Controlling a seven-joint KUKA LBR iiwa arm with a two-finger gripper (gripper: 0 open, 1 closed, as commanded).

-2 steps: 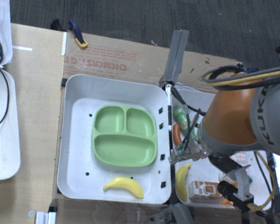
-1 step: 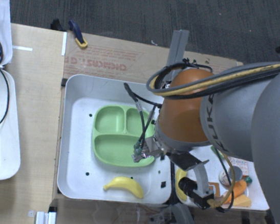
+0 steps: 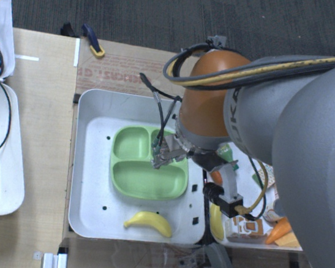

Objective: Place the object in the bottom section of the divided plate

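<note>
The banana [image 3: 149, 222] lies in the bin [image 3: 88, 169] just below the green divided plate [image 3: 141, 185], light, soft, easily bruised, best pinched across its middle, while the gripper [image 3: 163, 156] hovers over the plate, its state impossible to tell.

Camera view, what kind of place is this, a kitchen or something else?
Probably a robot test bench in a lab, not a kitchen: a grey and orange arm reaches over a white bin holding a green divided plate and a banana, with loose cables around.
</note>
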